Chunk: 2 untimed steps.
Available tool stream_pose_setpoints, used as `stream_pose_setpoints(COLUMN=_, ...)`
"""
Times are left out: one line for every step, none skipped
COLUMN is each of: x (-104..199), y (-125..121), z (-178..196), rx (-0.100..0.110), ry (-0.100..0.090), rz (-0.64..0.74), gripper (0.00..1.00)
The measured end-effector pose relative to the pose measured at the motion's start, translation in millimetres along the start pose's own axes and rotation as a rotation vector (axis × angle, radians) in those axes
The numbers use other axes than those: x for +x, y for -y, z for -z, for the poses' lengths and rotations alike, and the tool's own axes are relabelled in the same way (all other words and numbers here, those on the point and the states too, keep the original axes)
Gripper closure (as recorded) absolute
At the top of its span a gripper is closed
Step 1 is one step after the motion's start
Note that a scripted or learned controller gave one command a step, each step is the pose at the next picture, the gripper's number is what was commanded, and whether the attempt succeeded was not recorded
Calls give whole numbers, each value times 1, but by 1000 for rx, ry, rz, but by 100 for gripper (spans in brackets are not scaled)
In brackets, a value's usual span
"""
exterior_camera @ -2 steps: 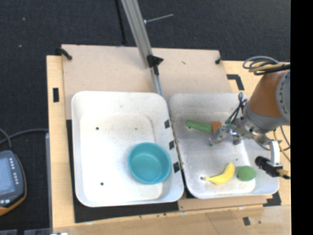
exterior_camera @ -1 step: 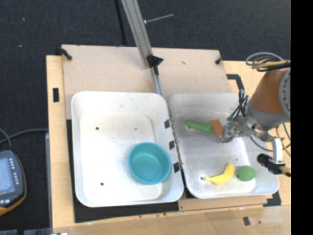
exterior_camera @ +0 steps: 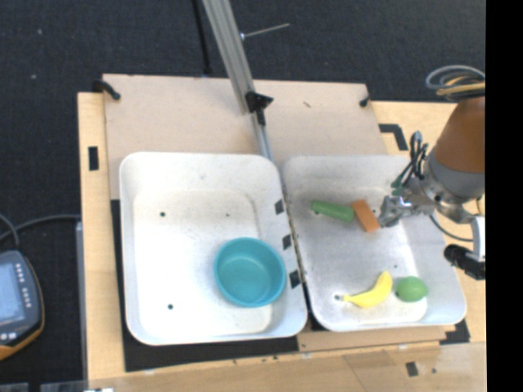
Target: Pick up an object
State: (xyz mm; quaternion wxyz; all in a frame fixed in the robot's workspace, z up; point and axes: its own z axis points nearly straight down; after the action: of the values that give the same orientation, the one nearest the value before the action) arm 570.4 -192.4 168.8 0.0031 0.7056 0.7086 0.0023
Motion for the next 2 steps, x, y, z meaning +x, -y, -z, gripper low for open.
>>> stream_pose_setpoints(x=-8, y=-10, z=54, rx=-1, ry=1, rz=-1, gripper=100)
stream_pose_setpoints(x=-9, y=-12, z=109, rx=-1, ry=1, rz=0, gripper=100)
